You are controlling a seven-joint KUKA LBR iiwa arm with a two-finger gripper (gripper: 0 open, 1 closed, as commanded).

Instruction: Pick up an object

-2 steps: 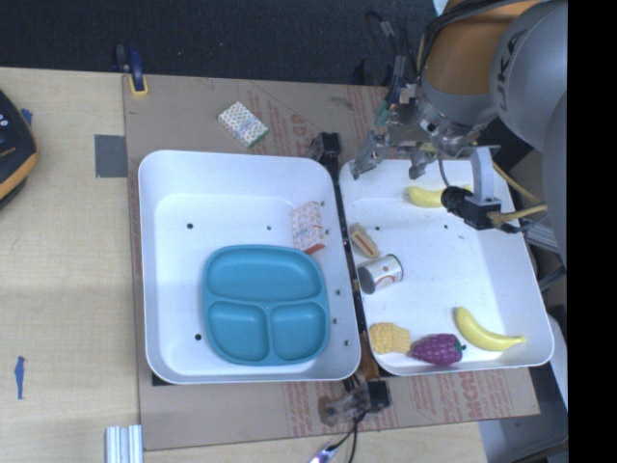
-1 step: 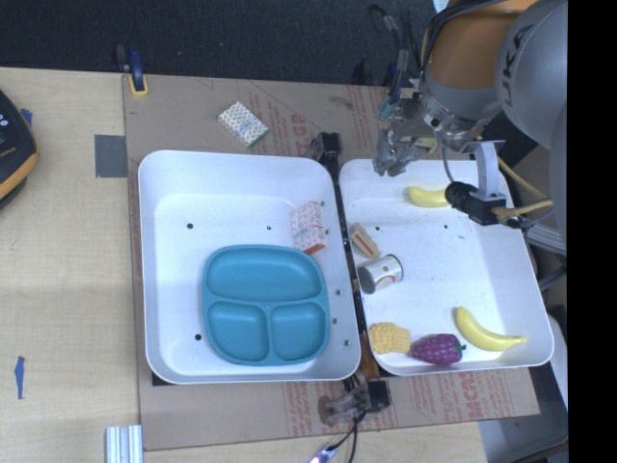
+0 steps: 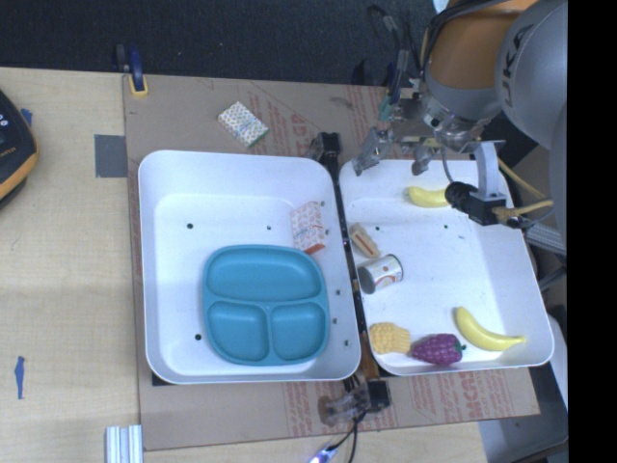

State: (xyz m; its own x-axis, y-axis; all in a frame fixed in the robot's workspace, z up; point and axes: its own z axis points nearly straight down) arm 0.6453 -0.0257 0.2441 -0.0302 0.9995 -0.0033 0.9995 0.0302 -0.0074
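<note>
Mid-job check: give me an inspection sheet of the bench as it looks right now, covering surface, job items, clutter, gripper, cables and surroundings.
Surface: cardboard-covered bench bearing left bin and right bin.
Job's things: right bin holds two toy bananas, corn, purple grapes, small can; left bin holds blue divided tray and snack packet.
Clutter: patterned packet outside the bins.
Gripper: gripper above the right bin's far edge, nothing held.
Cables: black cables on the arm.
Surroundings: yellow-black device at left.

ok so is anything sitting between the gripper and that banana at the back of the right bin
Nothing visible does. The gripper hangs over the back rim of the right bin, and the banana lies just beside it on bare bin floor. The can lies farther forward.
</note>
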